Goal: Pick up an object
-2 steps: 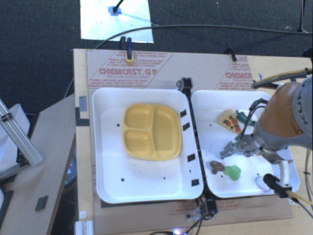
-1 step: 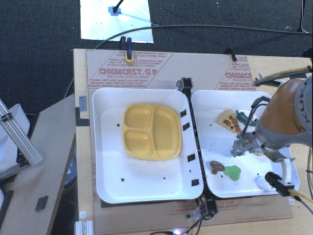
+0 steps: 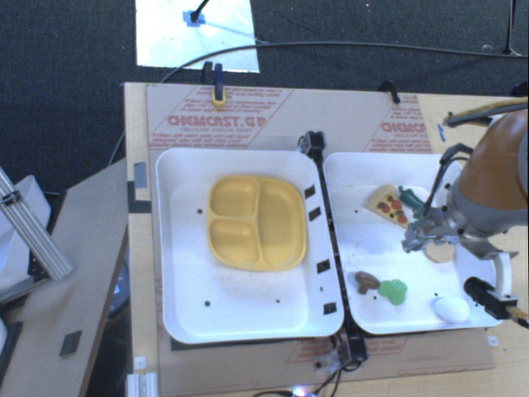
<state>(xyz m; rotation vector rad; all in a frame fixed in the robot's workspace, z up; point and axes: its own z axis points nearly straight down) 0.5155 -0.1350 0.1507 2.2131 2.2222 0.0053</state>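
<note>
In the right bin [image 3: 355, 222], my gripper [image 3: 420, 236] hangs low over the floor, right of centre. A tan round piece [image 3: 440, 253] lies just to its right and partly under the wrist. A pizza slice toy [image 3: 388, 203] lies up and left of the gripper, with a dark green piece [image 3: 411, 198] beside it. Near the front wall sit a brown lump [image 3: 366, 282], a green leafy piece [image 3: 393, 290] and a white egg [image 3: 451, 308]. Nothing shows as held in the gripper.
The left bin [image 3: 178, 246] holds a yellow divided plate [image 3: 254, 222]. A black-clipped divider [image 3: 324, 230] runs between the two bins. The arm's grey and orange body [image 3: 496, 180] covers the right bin's far right side.
</note>
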